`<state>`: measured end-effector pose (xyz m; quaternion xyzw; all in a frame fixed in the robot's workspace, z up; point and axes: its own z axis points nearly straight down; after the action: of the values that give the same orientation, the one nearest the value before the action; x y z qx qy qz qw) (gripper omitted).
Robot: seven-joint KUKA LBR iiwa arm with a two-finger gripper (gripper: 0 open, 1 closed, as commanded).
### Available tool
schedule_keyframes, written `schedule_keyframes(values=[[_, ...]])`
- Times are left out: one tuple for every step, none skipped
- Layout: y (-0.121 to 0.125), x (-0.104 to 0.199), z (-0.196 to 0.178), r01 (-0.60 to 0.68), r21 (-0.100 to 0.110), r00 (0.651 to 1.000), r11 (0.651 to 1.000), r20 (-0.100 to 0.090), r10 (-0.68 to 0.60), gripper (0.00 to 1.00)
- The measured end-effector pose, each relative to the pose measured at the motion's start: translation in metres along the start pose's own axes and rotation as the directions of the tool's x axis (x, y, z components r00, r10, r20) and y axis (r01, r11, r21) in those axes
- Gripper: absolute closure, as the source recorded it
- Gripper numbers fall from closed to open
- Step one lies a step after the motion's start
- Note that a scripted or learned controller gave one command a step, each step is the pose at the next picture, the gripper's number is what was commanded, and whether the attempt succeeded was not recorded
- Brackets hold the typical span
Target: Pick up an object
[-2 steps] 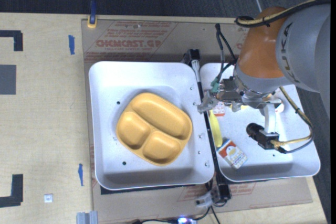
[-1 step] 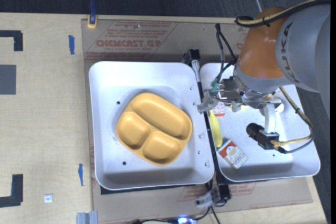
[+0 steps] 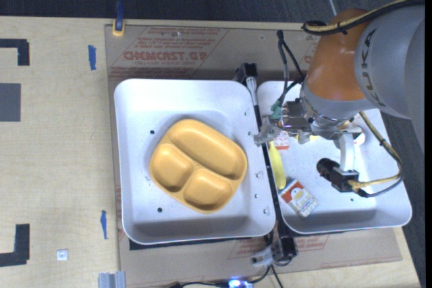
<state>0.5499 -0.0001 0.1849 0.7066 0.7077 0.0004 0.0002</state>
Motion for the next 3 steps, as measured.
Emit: schedule_keyframes(values=[[0.0,0.0,0.0,0.0,0.0,1.0,1.0,0.0,0.0,0.0],[0.0,0.0,0.0,0.0,0.0,1.0,1.0,0.0,0.0,0.0],[0.0,0.0,0.0,0.0,0.0,1.0,1.0,0.0,0.0,0.0]])
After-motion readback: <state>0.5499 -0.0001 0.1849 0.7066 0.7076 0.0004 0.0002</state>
